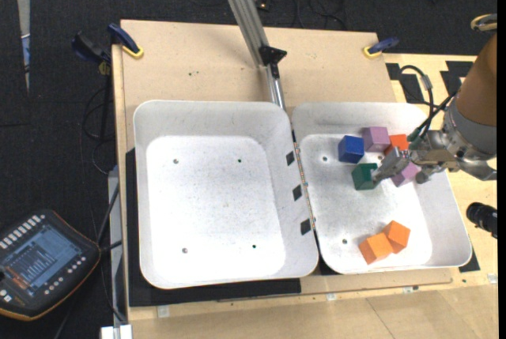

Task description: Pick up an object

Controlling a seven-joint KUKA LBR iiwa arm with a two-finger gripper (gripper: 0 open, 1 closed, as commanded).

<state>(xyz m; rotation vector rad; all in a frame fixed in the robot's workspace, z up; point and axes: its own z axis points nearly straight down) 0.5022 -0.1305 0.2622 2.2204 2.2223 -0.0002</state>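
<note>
The right bin holds several small blocks. A blue block, a purple block and a dark green block sit in a cluster near its middle. An orange-red block and a pink-purple block lie right under the gripper. Two orange blocks rest near the bin's front. My gripper is low in the right bin, among the cluster, just right of the green block. Its fingers are hard to make out against the blocks.
The left bin sits beside the right one on the wooden bench. A metal pole slants over the back of the bench. Cables run along the right side.
</note>
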